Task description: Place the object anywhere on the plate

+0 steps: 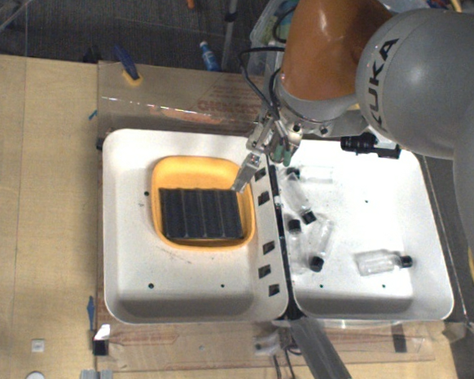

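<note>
An orange-yellow plate (166, 173) lies in the left bin (124, 274), with a black ribbed slab (201, 214) covering most of its middle. My gripper (254, 163) hangs over the plate's upper right corner, close to the divider between the bins. I see nothing plainly held at its tip. Several small clear vials with black caps lie in the right bin (391, 311): one (381, 262) on its side at the right, others (309, 231) clustered near the divider.
The grey arm with its orange band (326, 44) fills the top right and overhangs the right bin's back edge. A black cable (262, 72) loops by the wrist. Wooden bench top surrounds both bins.
</note>
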You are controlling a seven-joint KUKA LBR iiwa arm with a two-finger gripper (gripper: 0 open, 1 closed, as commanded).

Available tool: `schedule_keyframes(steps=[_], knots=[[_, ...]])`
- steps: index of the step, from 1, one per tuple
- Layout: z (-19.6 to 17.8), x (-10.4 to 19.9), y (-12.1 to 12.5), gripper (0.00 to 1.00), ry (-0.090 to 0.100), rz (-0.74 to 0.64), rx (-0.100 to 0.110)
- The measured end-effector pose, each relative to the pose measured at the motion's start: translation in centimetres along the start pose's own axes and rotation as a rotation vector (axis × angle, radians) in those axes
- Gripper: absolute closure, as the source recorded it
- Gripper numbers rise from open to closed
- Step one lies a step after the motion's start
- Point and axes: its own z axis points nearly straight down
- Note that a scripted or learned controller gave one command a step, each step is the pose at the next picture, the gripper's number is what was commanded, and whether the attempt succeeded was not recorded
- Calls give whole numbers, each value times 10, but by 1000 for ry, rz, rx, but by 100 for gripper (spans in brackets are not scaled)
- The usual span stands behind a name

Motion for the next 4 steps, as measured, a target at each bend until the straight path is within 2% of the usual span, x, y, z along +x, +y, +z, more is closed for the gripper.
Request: schedule_keyframes(steps=[1,2,3,4], knots=[[-9,2,-6,0,-2,54,-1],[-12,-16,-33,0,-4,42,-1],[-6,-27,-44,0,-5,16,0],[-8,-22,-42,0,-2,42,-1]])
